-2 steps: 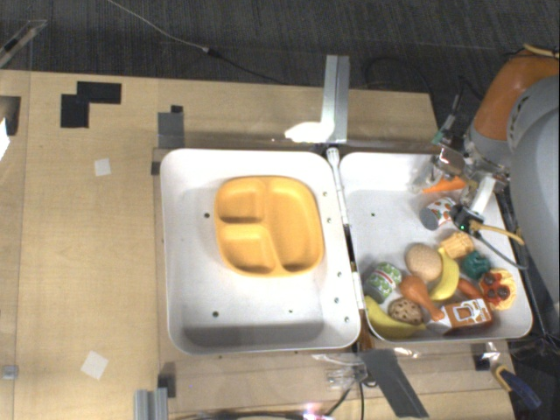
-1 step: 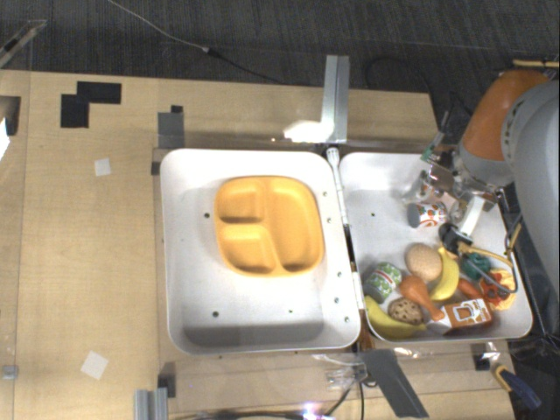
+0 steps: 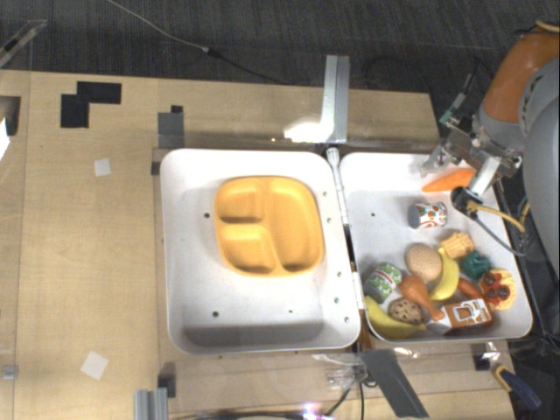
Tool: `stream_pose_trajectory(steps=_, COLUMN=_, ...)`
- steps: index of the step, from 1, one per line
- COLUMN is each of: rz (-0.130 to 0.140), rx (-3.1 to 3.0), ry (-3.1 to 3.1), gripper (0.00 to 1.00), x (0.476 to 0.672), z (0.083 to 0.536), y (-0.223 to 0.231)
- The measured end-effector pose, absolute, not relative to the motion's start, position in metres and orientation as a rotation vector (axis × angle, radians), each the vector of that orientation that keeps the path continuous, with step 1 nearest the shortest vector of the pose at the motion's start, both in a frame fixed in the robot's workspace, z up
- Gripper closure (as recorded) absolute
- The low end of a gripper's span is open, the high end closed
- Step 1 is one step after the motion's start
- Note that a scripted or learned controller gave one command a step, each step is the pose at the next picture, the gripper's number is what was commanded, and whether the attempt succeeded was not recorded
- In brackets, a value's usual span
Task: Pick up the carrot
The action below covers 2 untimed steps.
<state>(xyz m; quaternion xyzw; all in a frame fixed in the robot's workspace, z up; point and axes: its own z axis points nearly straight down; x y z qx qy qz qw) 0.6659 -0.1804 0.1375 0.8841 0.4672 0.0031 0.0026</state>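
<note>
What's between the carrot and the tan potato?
In the camera view, a small white toy with coloured marks lies between the carrot and the potato.

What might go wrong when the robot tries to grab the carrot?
1. The carrot lies close to the far wall of the right bin, tucked beside the gripper. It might get nudged along the bin floor instead of gripped, or the gripper might bump the wall.
2. The small white toy sits just in front of the carrot and may get knocked.
</note>
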Motion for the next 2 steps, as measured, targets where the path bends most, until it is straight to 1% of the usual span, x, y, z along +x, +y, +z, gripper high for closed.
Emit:
stream_pose_trajectory(steps=1, rz=0.005, rx=2.824, ry=1.371, gripper=0.00, x=0.651, z=0.086, y=-0.191)
stream_pose_trajectory(steps=2, rz=0.009, rx=2.815, ry=1.381, gripper=1.00, x=0.653, z=0.099, y=-0.190)
